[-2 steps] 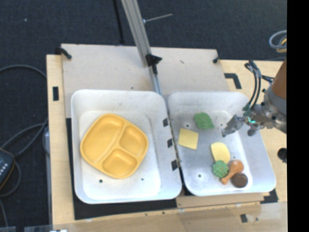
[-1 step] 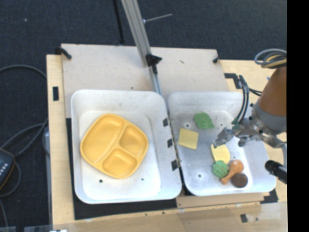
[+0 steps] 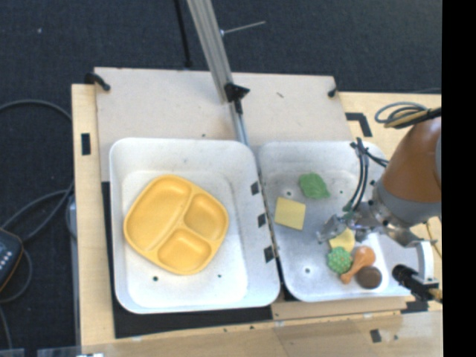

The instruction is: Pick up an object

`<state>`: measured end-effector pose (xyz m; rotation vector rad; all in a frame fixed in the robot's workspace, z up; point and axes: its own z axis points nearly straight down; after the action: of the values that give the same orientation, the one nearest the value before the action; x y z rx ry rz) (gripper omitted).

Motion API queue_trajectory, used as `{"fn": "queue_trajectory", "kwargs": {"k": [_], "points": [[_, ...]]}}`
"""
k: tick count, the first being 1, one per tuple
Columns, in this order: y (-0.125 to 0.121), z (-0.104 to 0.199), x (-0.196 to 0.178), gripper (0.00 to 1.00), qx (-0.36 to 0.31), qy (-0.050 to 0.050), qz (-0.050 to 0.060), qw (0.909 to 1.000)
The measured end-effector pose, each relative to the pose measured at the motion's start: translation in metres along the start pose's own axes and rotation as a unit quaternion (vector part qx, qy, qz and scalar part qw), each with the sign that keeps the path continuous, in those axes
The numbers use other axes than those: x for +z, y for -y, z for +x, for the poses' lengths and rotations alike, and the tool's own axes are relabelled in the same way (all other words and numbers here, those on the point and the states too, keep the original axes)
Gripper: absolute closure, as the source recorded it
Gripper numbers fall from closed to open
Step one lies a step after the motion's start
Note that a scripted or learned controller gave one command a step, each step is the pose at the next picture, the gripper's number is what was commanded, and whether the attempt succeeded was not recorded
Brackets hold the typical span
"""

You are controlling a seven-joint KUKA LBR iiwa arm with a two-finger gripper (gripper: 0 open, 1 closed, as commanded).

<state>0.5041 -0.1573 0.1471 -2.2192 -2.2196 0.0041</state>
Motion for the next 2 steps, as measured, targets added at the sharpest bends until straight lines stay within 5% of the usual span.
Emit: {"fn": "queue_trajectory", "kwargs": {"k": [1,2], "points": [[-0.001,-0.003,0.047,0.0,0.001,0.002,-0.003,1.0],[-0.003,-0.003,0.033,1.0,0.003,0.002,-0.007,1.0]]}}
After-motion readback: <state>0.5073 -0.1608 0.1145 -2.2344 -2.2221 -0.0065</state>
